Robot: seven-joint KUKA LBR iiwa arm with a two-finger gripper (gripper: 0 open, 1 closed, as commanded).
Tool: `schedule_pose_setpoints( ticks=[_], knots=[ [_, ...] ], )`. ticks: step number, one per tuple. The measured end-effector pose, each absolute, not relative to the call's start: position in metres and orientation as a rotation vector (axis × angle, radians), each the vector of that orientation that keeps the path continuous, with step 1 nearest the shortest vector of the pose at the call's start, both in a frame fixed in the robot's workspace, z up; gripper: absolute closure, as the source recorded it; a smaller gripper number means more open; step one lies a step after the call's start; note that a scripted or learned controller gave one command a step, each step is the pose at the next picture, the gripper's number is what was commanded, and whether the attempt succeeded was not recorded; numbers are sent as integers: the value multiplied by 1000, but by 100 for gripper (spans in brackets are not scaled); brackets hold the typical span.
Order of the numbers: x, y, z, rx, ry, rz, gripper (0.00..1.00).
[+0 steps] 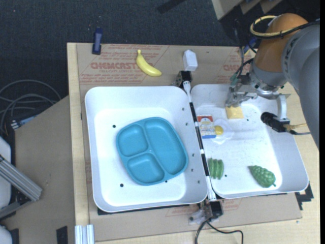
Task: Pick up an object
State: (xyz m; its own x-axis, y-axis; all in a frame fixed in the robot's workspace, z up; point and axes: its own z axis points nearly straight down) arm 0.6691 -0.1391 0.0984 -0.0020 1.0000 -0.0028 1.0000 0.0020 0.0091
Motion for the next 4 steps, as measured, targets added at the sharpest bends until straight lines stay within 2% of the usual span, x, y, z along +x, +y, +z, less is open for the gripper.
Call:
schedule_pose_setpoints(
  ticks=[1,2,3,4],
  knots=[
    [668,-139,96,2216,2220,2,0],
    [666,-130,85,2221,2223,-1,0],
    [669,-130,99,2214,2219,5,100],
    [668,-130,97,2217,2221,1,0]
  ],
)
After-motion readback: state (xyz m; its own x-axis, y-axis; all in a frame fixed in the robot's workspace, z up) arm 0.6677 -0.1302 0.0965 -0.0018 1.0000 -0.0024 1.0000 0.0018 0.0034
